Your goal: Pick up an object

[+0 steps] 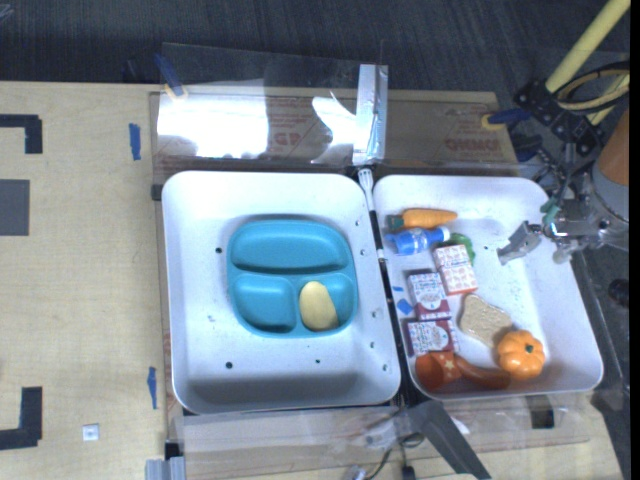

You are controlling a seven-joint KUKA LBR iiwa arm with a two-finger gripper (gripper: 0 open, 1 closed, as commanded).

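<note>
Objects: carrot (428,217), blue bottle (414,240), 3 small cartons (455,268), cracker (484,318), pumpkin (520,354) and red pepper (455,370) crowd the right bin (560,298), left of its bare side.
Tool: tool (540,236) over that bare side, apart from everything; released or clenched, cannot tell.
Left bin: blue tray (270,268) holding 1 yellow piece (318,306).
Judgement: no pick yet.

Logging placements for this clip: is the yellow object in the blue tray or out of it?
In. The yellow object lies in the lower right compartment of the blue divided tray, which sits in the left bin.
</note>
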